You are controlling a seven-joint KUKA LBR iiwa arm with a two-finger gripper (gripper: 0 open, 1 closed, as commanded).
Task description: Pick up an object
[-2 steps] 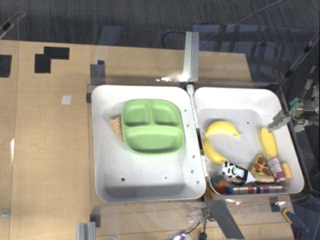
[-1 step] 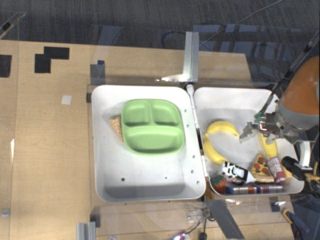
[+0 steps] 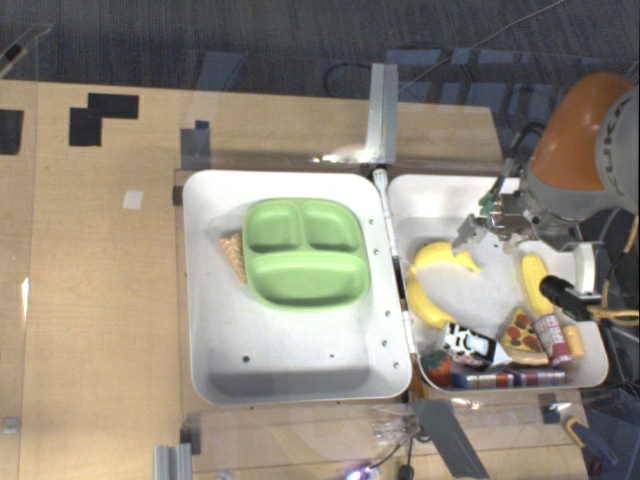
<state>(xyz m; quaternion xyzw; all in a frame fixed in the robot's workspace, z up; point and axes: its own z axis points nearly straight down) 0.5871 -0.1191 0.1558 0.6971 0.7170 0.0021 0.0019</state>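
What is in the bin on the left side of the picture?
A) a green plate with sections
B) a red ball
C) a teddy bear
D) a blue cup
A: a green plate with sections lies in the left bin, while the bananas are in the right bin.

The wooden desk (image 3: pixel 90 268) carries two shallow white bins side by side, the left bin (image 3: pixel 205 298) and the right bin (image 3: pixel 420 203), their rims touching. Black squares (image 3: pixel 100 118) mark the desk's far left corner, with a small pale patch (image 3: pixel 133 200) nearer. Beyond the desk lies dark carpet (image 3: pixel 250 18), crossed by a thin cable (image 3: pixel 500 28).
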